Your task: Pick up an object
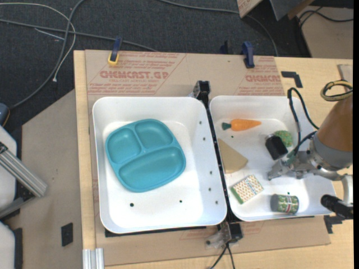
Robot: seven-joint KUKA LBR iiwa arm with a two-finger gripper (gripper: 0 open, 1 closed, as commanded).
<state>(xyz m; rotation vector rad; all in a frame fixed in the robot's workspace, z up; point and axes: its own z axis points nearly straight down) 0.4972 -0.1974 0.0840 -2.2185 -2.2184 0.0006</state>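
Near the 3 o'clock side of the right bin (263, 106), the grey claw (279, 171) hung low over the white floor, its arm (339, 133) coming in from the right. Whether the claw was released or clenched could not be made out from this angle.

A green can (285, 203) lay on its side at the claw's 6 o'clock, near it but apart. A small patterned packet (247, 188) lay at the claw's 8 o'clock. A tan wedge (231, 157) lay at 9 o'clock, close to the bin's left wall. An orange toy carrot (245, 125) lay at 10 o'clock, the farthest off. A bumpy green ball (286, 137) sat at the claw's 12 o'clock.

The left bin (104, 195) stood just beside the right one and held a blue divided plate (146, 154) near its middle. Both bins rested on a cardboard sheet (168, 66) printed with red lettering. Two blue clamps (115, 50) pinned the sheet at its 12 o'clock edge to a pale wooden bench (314, 72). Dark carpet (33, 49) crossed by grey cables (71, 35) lay beyond the bench.

The arm was cut off by the picture's right edge. The green ball was partly covered on its left side. The can's label was too small to read, and the wedge's material could not be told.
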